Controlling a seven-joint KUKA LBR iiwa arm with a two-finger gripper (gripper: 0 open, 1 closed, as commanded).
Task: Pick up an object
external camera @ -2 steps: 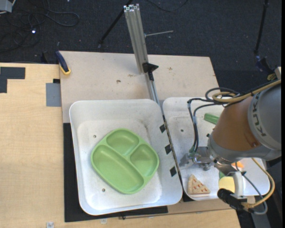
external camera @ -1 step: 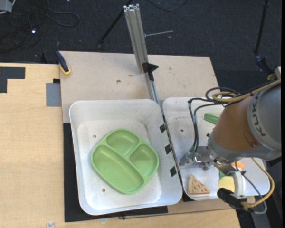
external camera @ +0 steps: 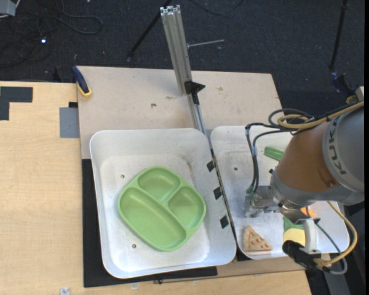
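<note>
Pizza-slice toy (external camera: 256, 239) lay at right bin's (external camera: 229, 141) near edge, just below my jaws (external camera: 256, 206); their spread, couldn't tell. Looked light, stiff, flat; best pinched across crust edges.

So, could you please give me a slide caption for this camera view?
Arm's gripper lowered into right bin above pizza slice; green divided plate in left bin.

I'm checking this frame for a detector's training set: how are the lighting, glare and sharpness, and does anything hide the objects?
In the camera view, light is even and soft; the white bins show no blown-out glare. The green plate casts only a faint shadow and looks fairly sharp. The floor beyond the bench is dark. The arm covers much of the right bin, leaving the pizza slice toy visible; the gripper reads slightly soft.
</note>
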